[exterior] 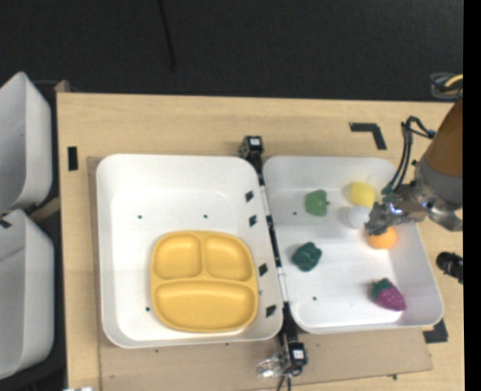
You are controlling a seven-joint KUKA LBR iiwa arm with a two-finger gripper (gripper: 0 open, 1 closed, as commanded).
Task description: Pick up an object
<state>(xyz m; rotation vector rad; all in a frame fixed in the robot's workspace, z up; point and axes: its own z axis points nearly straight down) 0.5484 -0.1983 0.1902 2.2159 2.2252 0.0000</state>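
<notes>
Arm: enters from right side of view, wrist low over right bin (435, 300), upper right area.
Hand: (381, 218) sits right above the orange ball (382, 238), appears to touch its top. Cannot tell if apart or together; tips too small/blurred against the ball.
Target (my guess): orange ball, right bin, near right wall, just below the yellow piece (360, 192). Not seen gripped between anything, so not calling it held.
Other items, right bin: light green piece (317, 203) upper middle; dark green piece (307, 257) centre-left; purple grapes (389, 295) lower right. All apart from each other.
Left bin: (110, 218) holds yellow divided tray (204, 282), lower centre. Both bins on table (183, 125).
Risks: ball is round + smooth-looking, prob. squirts sideways if closing off-centre; yellow piece is just beside it, could get nudged or caught instead; bin wall near, may block the outer side of the grasp.
Axis/pointing: ball looks round, no long axis, no facing direction to speak of, so approach angle should matter little. Grapes run diagonally, upper left to lower right, if they end up the target.
</notes>
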